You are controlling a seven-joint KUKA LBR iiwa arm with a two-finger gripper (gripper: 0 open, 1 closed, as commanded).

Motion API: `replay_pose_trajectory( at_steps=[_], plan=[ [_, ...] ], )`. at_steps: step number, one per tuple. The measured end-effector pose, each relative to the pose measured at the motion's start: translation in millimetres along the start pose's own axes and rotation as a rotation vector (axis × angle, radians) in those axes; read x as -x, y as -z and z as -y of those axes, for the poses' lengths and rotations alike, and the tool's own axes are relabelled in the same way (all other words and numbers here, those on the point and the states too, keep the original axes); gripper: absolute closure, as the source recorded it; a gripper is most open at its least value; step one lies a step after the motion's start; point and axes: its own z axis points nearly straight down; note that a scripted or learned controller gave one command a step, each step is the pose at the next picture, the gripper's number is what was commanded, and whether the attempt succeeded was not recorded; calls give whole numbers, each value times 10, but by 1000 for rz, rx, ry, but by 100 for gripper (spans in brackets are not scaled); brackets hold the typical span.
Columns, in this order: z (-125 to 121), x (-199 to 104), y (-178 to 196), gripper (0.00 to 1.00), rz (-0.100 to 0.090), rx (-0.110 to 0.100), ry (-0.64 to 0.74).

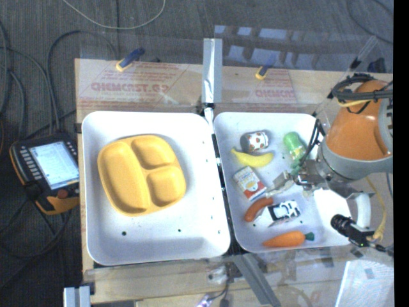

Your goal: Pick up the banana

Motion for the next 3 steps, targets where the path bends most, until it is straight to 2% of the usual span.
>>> replay_pose_trajectory(
  at_steps=[1,2,3],
  plan=[
    [-586,-27,-596,0,-2,1,143],
    [-1204,-104,-872,0,2,22,228],
    [-1239,-121,-729,100,0,33,227]
  ],
)
